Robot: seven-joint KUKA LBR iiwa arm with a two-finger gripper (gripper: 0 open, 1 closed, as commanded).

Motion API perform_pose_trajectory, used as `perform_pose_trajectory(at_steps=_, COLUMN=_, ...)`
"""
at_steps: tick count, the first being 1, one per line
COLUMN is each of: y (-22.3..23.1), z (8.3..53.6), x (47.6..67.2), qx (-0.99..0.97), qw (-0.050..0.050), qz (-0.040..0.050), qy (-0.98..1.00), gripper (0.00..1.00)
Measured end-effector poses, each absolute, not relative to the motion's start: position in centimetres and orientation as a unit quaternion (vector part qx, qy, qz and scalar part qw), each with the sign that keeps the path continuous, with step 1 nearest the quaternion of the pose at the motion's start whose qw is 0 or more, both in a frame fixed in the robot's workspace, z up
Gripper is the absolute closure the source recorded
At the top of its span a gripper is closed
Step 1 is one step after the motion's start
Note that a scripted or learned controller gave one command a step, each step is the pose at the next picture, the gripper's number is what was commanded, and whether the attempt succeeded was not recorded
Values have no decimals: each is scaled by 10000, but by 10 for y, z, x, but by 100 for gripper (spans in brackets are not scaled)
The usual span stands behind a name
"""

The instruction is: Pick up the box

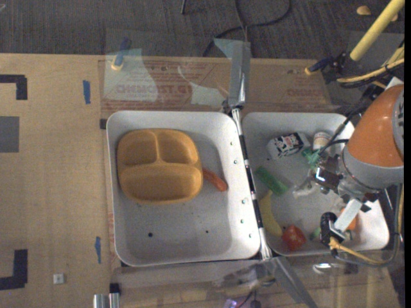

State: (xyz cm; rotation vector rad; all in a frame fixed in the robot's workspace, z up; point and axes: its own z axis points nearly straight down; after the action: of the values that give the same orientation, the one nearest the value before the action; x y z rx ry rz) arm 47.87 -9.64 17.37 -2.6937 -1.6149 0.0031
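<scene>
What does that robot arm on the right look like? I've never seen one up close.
The arm is a rounded, bulky grey shell with a wide bright orange band above the wrist. Below it the wrist narrows into darker metal hardware. Thin black and yellow cables loop around its lower end, and more yellow and black cables run behind it.

Bench and what sits on it

I see a cardboard-covered bench (pixel 51 191) carrying two white bins, left bin (pixel 186 242) and right bin (pixel 257 133), touching side by side, with blue tape strips (pixel 86 92) and black marks (pixel 14 85).
</scene>
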Motion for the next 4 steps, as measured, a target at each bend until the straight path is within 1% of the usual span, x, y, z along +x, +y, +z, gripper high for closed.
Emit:
perform_pose_trajectory(at_steps=1, y=-179, z=135, x=478, qx=-8519, qw=15, qz=11, qy=-5237, gripper=0)
perform_pose_trajectory(at_steps=2, y=-179, z=145, x=478, qx=-8520, qw=15, qz=16, qy=-5235, gripper=100)
perform_pose_trajectory(at_steps=3, y=-211, z=160, x=480, qx=-8623, qw=-4, qz=5, qy=-5064, gripper=100)
perform_pose_trajectory(at_steps=4, y=-212, z=159, x=480, qx=-8516, qw=8, qz=9, qy=-5241, gripper=100)
